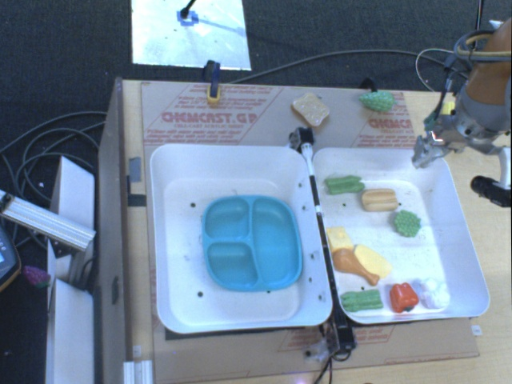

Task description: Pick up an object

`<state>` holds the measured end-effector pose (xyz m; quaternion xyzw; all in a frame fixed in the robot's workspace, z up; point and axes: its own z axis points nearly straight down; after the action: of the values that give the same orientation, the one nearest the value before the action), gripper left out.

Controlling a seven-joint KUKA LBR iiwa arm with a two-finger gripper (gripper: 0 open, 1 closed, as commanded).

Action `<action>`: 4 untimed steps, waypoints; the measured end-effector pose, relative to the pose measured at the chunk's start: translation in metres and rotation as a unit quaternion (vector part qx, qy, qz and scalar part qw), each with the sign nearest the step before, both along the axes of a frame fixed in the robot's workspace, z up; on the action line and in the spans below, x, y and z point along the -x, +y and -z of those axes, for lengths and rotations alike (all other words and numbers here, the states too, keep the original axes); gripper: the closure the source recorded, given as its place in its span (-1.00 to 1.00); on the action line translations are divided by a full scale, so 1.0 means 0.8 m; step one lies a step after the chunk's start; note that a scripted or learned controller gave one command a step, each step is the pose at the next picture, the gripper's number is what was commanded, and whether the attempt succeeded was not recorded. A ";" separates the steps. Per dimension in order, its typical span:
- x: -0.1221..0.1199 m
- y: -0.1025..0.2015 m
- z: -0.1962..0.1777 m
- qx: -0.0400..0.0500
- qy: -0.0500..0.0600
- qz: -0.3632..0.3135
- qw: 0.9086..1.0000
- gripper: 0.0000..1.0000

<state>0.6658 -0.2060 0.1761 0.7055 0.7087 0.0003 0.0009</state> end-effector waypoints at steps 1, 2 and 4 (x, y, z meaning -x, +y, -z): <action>0.000 0.000 -0.001 0.000 -0.001 0.000 1.000 -1.00; 0.081 -0.001 0.043 0.000 0.001 0.002 1.000 -1.00; 0.076 0.034 0.095 -0.001 0.001 0.001 1.000 -1.00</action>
<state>0.6050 -0.1790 0.1005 0.7064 0.7078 -0.0001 -0.0004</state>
